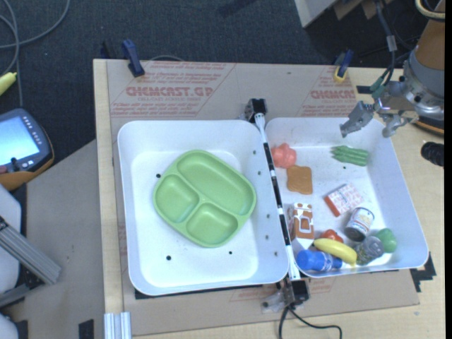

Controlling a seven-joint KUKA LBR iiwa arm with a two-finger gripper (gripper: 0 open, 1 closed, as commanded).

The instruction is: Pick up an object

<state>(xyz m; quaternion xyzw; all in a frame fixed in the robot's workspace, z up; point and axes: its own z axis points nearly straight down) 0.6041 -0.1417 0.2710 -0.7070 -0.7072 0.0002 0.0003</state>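
Jumbled small toys (339,224) in right bin (402,182)

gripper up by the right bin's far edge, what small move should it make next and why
Probably a short descent toward the green ridged object. The gripper hangs above the right white bin's far end with nothing between its spread fingers, and that green piece lies just below it, apart from the crowded toys at the near end.

Left bin (134,210) holds a divided tray (205,198) at its middle. Right bin (402,189) holds small items: bean pod (351,155) at back, banana (335,248) and can (359,223) near front. Hand (372,119) above back edge.
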